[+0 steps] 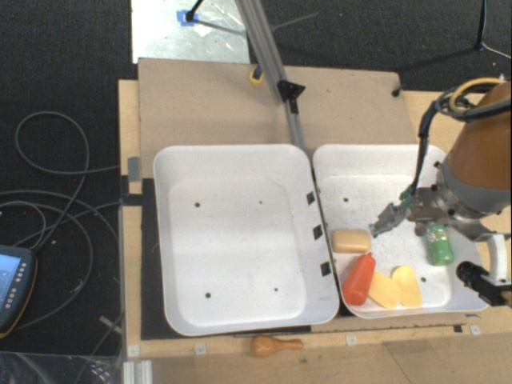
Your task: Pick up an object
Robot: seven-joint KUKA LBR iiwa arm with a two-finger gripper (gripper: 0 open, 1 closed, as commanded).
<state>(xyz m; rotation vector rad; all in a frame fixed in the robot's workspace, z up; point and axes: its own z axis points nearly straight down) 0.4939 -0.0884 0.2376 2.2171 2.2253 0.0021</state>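
- I see the arm (480, 150) coming in from 3 o'clock over the right bin (360, 162), with its tool (382, 221) low above the bin floor.
- The tool sits just above the tan block (350, 241), at about its 1 o'clock; I cannot tell whether it touches the block, and I cannot tell if it is released or clenched.
- Nothing I can see sits between its tips.
- At the block's 6 o'clock lies a red bottle-shaped object (359, 279), tilted, close to the bin's left wall.
- At the red object's 3 o'clock are two yellow pieces (397, 287), side by side and touching.
- A green object (439, 246) lies at 3 o'clock from the block, partly under the wrist.
- The left bin (232, 238) stands touching the right one on the counter (208, 102).
- A small brown wooden object (274, 345) lies on the counter at 6 o'clock, outside both bins.
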